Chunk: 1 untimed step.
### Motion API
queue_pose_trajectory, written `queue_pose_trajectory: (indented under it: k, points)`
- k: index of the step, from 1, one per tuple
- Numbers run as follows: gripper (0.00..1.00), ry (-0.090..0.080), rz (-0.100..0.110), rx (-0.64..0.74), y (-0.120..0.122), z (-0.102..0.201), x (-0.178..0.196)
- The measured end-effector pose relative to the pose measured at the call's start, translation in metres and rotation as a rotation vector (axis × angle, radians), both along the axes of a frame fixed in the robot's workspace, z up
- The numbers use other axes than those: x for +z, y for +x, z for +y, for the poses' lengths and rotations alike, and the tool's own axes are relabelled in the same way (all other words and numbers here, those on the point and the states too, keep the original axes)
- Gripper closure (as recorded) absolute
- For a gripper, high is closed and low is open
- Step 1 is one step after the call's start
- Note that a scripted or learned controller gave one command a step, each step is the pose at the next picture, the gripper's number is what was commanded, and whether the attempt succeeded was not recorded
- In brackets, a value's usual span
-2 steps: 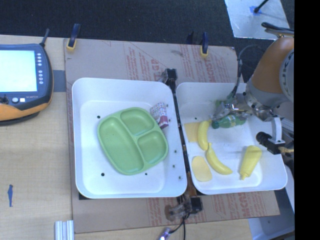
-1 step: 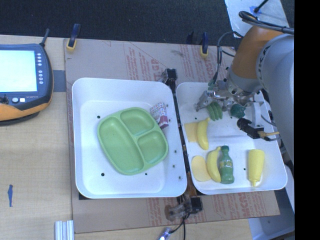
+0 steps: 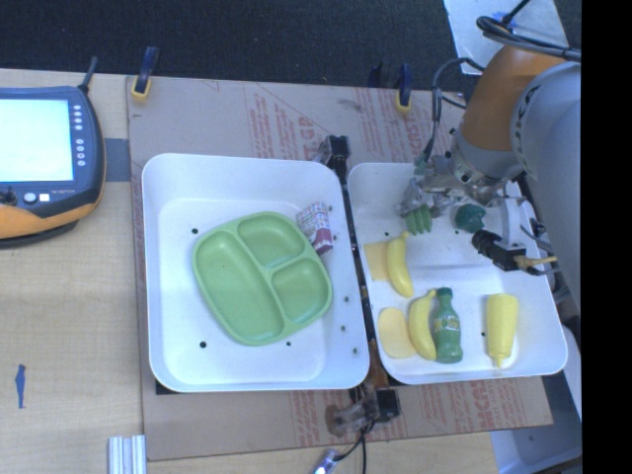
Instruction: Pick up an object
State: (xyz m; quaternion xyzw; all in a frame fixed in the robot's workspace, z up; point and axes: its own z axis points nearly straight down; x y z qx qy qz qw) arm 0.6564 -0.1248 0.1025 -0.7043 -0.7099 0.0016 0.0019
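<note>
While I hang low over the far end of the right bin (image 3: 553, 363), the pick is at the reach-and-close stage, nothing lifted yet.

Nearest the camera in that bin lie a green bottle (image 3: 446, 327) against a banana (image 3: 422, 326), with a yellow corn-like piece (image 3: 501, 328) to their right; further back a second banana (image 3: 398, 265); then me. My fingers (image 3: 419, 215) point down beside a small green object (image 3: 421, 220) near the bin's far wall, but whether they're spread or pinched on it, I cannot tell. My wrist tilts in from the right, orange band above. Next move, I judge: settle squarely over that piece, close, lift straight. Left bin (image 3: 163, 265) holds a green divided plate (image 3: 263, 276).
</note>
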Motion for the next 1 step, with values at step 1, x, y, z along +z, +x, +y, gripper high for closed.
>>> queue_pose_trajectory:
  k: [1]
  points:
    - [1.0,0.001,-0.004,-0.004,-0.0365,0.0634,0.0905]
